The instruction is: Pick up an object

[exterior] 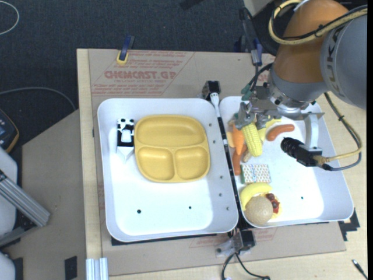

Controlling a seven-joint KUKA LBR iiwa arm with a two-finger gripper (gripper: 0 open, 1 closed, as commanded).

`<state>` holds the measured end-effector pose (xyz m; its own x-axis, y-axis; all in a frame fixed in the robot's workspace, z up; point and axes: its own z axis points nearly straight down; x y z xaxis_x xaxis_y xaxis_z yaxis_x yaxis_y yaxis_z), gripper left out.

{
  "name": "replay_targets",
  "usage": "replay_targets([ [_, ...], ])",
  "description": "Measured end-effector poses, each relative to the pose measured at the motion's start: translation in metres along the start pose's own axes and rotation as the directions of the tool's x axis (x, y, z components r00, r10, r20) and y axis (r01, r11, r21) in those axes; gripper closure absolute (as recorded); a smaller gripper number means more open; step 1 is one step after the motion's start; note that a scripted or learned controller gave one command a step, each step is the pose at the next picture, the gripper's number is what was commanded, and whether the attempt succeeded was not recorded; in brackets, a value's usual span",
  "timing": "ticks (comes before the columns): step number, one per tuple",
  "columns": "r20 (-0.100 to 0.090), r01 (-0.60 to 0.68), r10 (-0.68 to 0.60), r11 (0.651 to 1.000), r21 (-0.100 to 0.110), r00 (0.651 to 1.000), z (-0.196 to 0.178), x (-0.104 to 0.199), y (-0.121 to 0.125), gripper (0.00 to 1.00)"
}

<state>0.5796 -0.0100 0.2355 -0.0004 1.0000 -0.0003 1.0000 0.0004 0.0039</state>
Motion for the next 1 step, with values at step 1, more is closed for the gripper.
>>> replay_targets([
  [1, -0.001, 0.000, 0.000, 1.000, 0.006, 1.000, 0.0038, 0.0053, -0.0043, 1.00],
])
